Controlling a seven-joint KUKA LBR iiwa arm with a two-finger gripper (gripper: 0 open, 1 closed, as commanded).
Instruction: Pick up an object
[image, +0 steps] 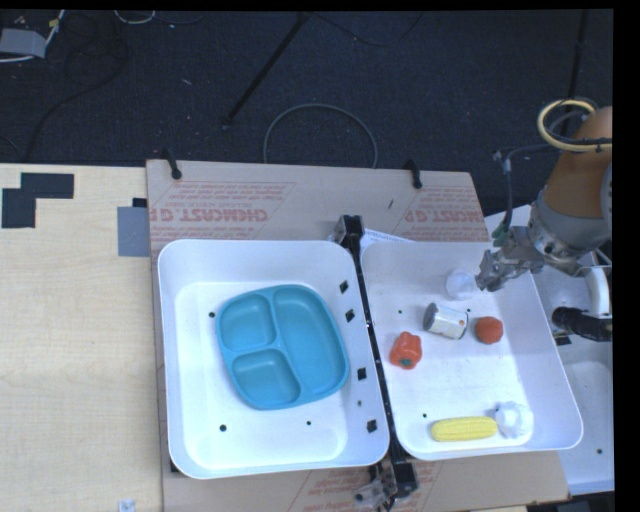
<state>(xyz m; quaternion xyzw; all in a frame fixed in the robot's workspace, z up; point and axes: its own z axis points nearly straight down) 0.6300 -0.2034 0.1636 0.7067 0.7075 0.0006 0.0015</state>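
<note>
Nearest the camera, along the front of the right bin (560, 420), a yellow corn cob (463, 429) lay on its side, with a small white object (510, 418) just beside its right end, close to the bin's front right corner. Further in, towards the middle of that bin, an orange pepper-like piece (405, 350) sat near the divider between the two bins, and to its right a short grey-and-white can (446, 321) lay tipped over, with a small reddish-orange round piece (488, 330) just beside it on the right. The left bin (185, 300) carried a blue plate with three compartments (282, 345), lying flat and slightly turned, roughly in the bin's middle. Beyond the can, in the far right part of the right bin, a pale clear object (460, 283) rested on the white floor, too faint to identify. The claw (492, 275) hung just beside that pale object, on its right, reaching in from the arm (575, 190) above the bin's right rim; whether its fingers were apart or together could not be told at this angle, and nothing could be seen between them. Both bins sat on a brown cardboard sheet (300, 205) with red printing, spread over the tabletop (70, 350).
</note>
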